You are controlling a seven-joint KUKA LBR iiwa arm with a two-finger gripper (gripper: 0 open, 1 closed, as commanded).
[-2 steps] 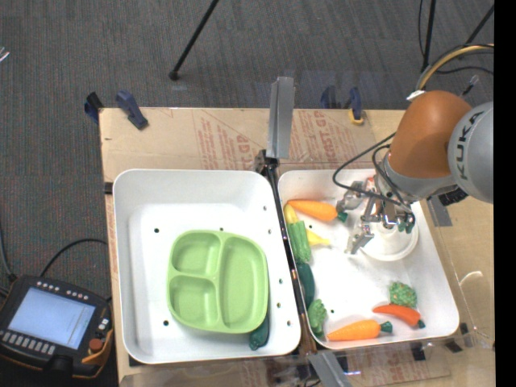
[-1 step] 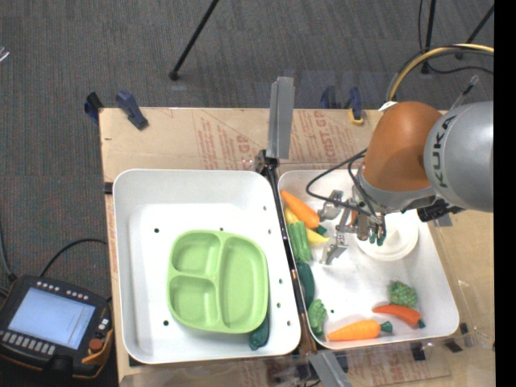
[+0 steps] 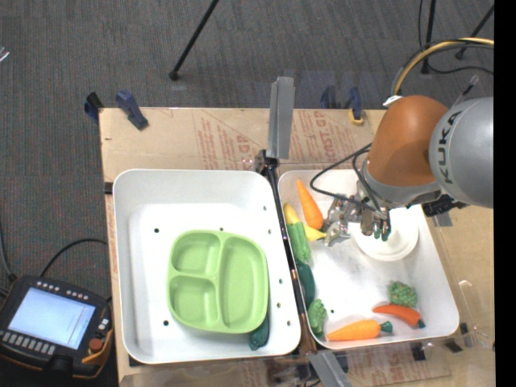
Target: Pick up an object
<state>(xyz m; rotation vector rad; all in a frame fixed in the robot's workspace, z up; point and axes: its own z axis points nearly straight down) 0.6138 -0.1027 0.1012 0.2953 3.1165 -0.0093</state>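
The right bin (image 3: 442, 285) holds toy foods. An orange carrot (image 3: 309, 204) leans by its left wall, with a yellow piece (image 3: 314, 233) and a green cucumber (image 3: 300, 243) just below it. My gripper (image 3: 355, 230) hangs low over the upper middle of this bin, between the carrot and a white round dish (image 3: 390, 244). It is open, with nothing between its fingers. Lower down lie a broccoli floret (image 3: 403, 294), a red-orange carrot (image 3: 397, 314) and another orange carrot (image 3: 355, 330).
The left bin (image 3: 129, 216) holds a green three-part tray (image 3: 218, 280), with a dark green piece (image 3: 258, 339) at its lower edge. A dark green vegetable (image 3: 306, 281) and a second broccoli (image 3: 316, 315) lie along the right bin's left wall. A grey post (image 3: 280, 123) stands behind the bins.
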